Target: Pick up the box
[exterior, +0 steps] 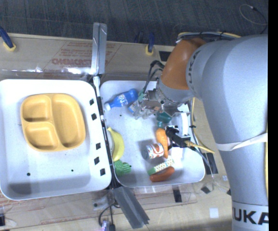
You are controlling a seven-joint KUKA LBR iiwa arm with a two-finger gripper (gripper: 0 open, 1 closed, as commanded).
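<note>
Box (176, 154) lies partly hidden by the arm (225, 90); whether the end effector (146, 109) is open is unclear.

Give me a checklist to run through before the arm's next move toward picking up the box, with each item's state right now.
1. Gripper over the right bin: ok, beside the blue bottle.
2. Box identified: cannot tell; the reddish packet by the near wall may be it.
3. Gripper above that packet: not ok, it is at the bin's far end.
4. Clear way between: not ok, carrot and can lie there.
5. Yellow tray out of the way: ok, in the left bin.
</note>
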